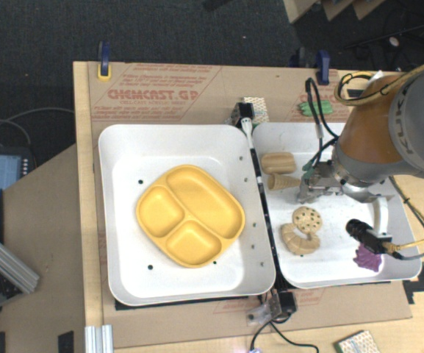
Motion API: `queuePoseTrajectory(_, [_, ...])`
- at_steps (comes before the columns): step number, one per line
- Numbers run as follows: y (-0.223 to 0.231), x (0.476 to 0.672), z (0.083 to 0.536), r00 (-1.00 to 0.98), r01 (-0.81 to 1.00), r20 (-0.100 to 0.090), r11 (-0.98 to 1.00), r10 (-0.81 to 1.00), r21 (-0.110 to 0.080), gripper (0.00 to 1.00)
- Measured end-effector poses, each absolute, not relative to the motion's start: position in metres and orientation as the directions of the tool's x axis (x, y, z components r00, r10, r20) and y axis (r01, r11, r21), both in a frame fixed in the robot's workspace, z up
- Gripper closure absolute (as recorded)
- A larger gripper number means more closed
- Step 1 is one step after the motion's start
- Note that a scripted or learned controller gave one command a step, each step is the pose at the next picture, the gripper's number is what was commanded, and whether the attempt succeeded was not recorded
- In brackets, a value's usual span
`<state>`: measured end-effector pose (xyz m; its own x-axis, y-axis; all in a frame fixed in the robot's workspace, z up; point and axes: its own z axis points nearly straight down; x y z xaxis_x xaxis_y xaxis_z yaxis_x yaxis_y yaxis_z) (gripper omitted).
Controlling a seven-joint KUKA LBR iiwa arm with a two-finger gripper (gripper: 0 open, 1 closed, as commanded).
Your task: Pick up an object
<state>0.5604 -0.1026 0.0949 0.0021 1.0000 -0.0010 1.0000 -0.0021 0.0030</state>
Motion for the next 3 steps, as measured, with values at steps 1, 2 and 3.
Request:
queuePoseTrajectory(1, [-0.103, 0.560, 0.094, 0.002, 1.000, -0.001, -0.002, 1.000, 0.002, 0.00])
queuePoseTrajectory(2, [-0.096, 0.507, 0.084, 0.001, 1.000, 0.003, -0.001, 1.000, -0.007, 0.00])
queuePoseTrajectory(3, [-0.097, 0.510, 0.095, 0.002, 1.000, -0.001, -0.002, 1.000, 0.002, 1.00])
